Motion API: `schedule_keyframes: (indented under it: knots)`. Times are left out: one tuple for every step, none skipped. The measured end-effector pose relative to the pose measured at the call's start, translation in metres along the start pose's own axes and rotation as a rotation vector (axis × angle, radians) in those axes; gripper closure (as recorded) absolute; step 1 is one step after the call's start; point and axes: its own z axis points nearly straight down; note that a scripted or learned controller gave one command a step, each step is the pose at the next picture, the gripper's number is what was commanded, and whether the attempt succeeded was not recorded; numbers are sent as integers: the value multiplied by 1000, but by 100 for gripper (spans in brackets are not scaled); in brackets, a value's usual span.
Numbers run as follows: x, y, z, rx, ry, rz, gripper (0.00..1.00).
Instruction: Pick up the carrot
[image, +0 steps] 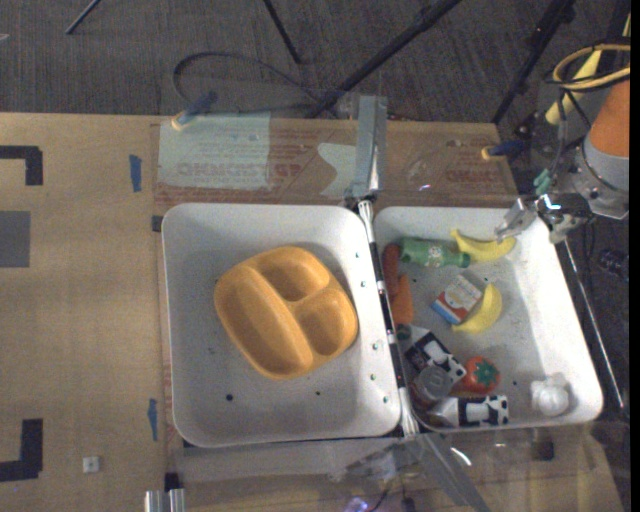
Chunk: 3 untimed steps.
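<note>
The carrot (400, 297) is a slim orange piece lying lengthwise against the left wall of the right bin (560, 300), just below the green bottle (434, 253). My gripper (535, 220) hangs over the bin's far right corner, well to the right of the carrot and beside a yellow banana (483, 246). Its fingers stand open with nothing between them.
The right bin also holds a second banana (484, 310), a small carton (458, 294), a red tomato (480, 374), a can (433, 382), a cow-patterned carton (480, 410) and a white lump (550, 396). An orange divided plate (287, 310) sits in the left bin (190, 330).
</note>
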Motion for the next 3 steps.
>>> schedule_keyframes:
  knots:
    - [22, 9, 102, -6, -3, -226, 0]
    - [1, -33, 100, -7, 19, 131, 0]
    - [15, -58, 101, -5, 7, 371, 0]
